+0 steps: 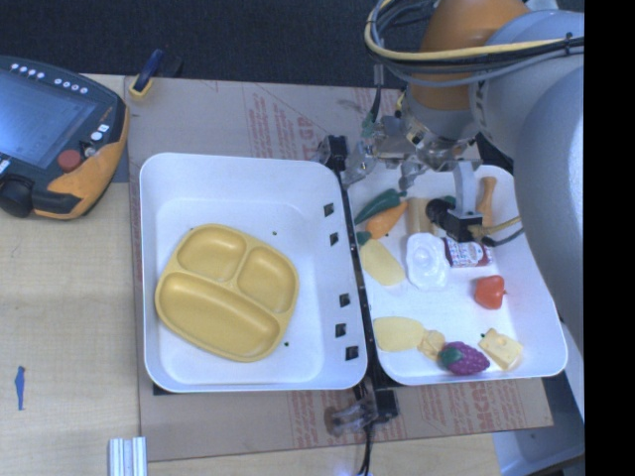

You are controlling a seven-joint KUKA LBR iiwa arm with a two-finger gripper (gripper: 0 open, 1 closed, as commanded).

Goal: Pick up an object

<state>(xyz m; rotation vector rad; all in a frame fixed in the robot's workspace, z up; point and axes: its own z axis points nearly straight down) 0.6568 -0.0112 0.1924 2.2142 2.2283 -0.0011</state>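
My gripper point(395, 167) hangs over the far left corner of the right bin point(541, 310), just above a toy carrot point(385, 216) with a green top. Beside the carrot lie a pale yellow piece point(381, 263) and a white object point(427, 262). A red-brown can point(466, 255) and a wooden stick point(486, 194) lie further right. Toward the bin's near side are a red tomato point(488, 291), a cheese wedge point(501, 348), purple grapes point(462, 358) and a flat yellow piece point(399, 333). I see nothing between the gripper's tips.
The left bin point(159, 186) holds a yellow divided plate point(228, 291). A teach pendant point(55, 137) rests on the bench at the far left. The bins' shared wall point(352, 276) runs right under the gripper's left side.
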